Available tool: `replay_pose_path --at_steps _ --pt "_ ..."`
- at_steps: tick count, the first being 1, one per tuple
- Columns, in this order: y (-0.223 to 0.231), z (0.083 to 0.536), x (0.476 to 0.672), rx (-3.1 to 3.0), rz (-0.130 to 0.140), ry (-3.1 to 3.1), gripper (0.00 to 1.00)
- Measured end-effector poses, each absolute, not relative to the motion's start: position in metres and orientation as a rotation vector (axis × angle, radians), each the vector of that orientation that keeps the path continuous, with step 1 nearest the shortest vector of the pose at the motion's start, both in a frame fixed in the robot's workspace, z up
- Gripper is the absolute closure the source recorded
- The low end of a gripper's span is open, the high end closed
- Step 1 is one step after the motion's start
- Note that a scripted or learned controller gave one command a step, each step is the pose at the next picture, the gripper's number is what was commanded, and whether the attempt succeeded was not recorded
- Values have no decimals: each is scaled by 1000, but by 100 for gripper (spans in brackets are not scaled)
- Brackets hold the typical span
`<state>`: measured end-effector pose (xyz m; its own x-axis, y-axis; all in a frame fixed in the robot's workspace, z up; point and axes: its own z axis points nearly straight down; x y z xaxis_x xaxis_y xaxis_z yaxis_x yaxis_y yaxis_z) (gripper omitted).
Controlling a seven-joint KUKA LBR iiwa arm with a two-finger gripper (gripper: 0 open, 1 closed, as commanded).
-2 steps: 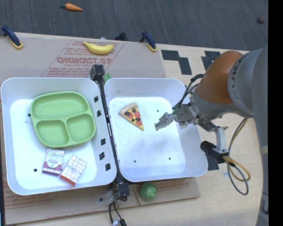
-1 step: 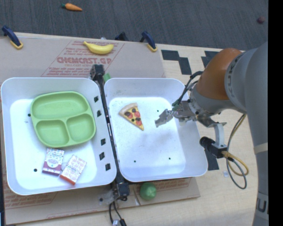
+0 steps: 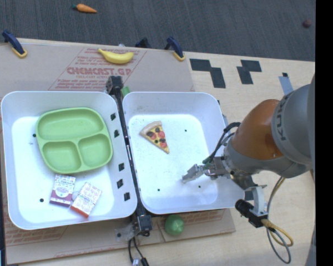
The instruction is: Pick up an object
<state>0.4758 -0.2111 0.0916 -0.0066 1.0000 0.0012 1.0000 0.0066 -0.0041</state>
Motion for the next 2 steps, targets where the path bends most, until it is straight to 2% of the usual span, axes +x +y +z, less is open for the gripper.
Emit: replay_pose_path --at_steps 1,2 --pt "-211 92 537 -2212 2 -2229 0" --pt "-207 92 620 -2216 -2 -2226 0"
